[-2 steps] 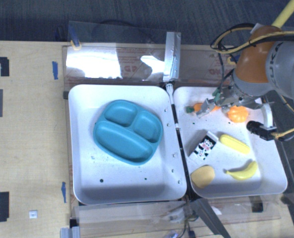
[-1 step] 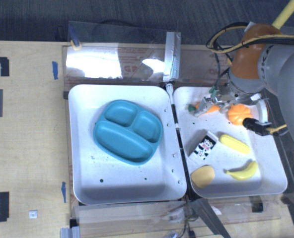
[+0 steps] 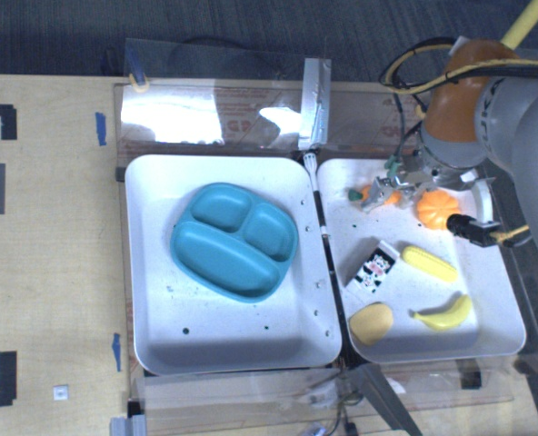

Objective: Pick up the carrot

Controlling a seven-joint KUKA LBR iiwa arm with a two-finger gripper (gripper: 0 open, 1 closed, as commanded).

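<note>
While the gripper (image 3: 389,185) hovers over the carrot (image 3: 378,194) at the right bin's (image 3: 505,334) back-left corner, jaws' state unreadable, you should centre on it, clear of the orange fruit (image 3: 436,207).

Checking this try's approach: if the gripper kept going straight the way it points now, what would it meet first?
Probably the small orange carrot: the gripper points leftward and downward at it. Depth is unclear from this slanted view.

Glossy white plastic bins (image 3: 160,334), smooth matt blue plastic divided plate (image 3: 235,238), pale wood-grain bench (image 3: 51,271), shiny orange plastic pumpkin (image 3: 436,207)
</note>
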